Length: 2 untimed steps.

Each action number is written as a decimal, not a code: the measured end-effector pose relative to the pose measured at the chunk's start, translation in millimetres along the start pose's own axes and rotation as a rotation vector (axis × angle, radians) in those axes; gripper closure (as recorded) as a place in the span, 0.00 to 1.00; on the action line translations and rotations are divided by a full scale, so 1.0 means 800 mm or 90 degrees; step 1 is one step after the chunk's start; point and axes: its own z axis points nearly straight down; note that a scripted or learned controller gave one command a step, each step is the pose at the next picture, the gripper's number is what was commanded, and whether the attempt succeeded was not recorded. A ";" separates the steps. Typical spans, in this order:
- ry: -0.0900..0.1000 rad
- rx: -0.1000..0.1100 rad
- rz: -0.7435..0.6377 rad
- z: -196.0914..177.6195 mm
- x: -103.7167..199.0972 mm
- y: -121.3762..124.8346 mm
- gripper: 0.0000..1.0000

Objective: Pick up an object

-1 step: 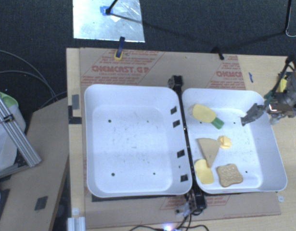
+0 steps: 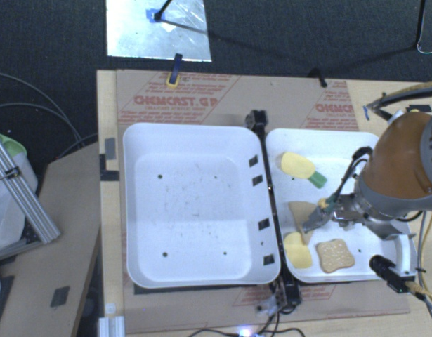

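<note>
Wedge (image 2: 300, 211) (tan) sits touching the lowered pincer (image 2: 312, 221)

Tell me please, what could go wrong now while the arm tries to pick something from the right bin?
The gripper is low among crowded items: the tan wedge, the yellow piece and the toast-like piece lie close together, so it may nudge one or catch two. It also works close to the right bin wall by the divider, so a finger might hit that wall.

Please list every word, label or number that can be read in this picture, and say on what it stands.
"CHEMCAST" in red on the brown board under the bins, at its upper left; the smaller red line beneath it is too blurred to read.
"CHEMCAST" again on the board's upper right, slanted and partly cut off.
Nothing else legible.
</note>
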 end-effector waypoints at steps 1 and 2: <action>-0.001 -0.013 -0.006 -0.060 0.109 0.019 0.00; -0.002 -0.012 -0.004 -0.047 0.185 0.096 0.00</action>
